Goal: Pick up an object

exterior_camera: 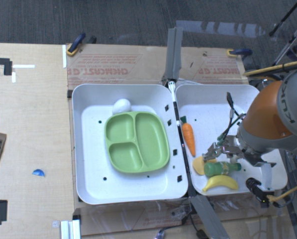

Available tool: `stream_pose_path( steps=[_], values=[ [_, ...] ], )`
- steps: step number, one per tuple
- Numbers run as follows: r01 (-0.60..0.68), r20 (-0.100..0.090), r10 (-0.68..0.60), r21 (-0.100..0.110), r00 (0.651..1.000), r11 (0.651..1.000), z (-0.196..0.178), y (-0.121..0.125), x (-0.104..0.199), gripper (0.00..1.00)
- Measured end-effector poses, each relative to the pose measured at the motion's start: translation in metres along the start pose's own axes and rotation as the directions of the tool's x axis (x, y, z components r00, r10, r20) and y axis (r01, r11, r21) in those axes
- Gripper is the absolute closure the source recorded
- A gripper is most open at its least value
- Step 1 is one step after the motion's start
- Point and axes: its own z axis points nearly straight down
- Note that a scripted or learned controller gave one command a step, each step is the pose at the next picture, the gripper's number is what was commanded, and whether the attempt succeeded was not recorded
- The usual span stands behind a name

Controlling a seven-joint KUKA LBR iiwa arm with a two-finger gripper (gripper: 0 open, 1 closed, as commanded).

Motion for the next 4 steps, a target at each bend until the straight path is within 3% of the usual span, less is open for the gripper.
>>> stream_pose_path(
  steps=[1,2,3,4],
  values=[
    [0.019,0.001,-0.019,-0.001,1.0,1.0,0.0,-0.012,0.007,0.0],
    [0.145,0.001,-0.145,-0.001,0.989,0.989,0.0,-0.01,-0.01,0.0],
    [0.197,0.003,-0.197,-0.002,0.98,0.98,-0.001,0.091,0.012,0.0],
    [0.171,0.004,-0.171,-0.004,0.985,0.985,-0.063,0.165,-0.046,0.0]
  ],
)
